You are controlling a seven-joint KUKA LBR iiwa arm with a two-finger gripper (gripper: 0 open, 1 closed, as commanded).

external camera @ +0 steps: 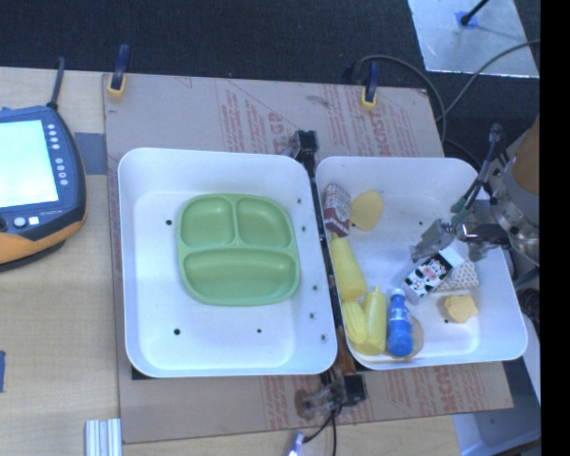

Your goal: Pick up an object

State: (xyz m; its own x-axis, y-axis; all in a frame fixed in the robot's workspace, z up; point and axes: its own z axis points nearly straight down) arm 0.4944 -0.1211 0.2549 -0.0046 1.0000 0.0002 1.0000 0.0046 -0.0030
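Black-and-white toy (427, 275) in right bin (399, 169), directly beneath gripper (444, 240), gripper state impossible to tell; risk of missed or glancing grasp owing to crowding by cracker (462, 275) and bottle (398, 323).

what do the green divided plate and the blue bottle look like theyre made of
Green divided plate: probably moulded plastic, matte; even colour, soft rounded compartment ridges. Blue bottle: likely plastic, slightly glossy; saturated blue body with a white cap, too small to be sure.
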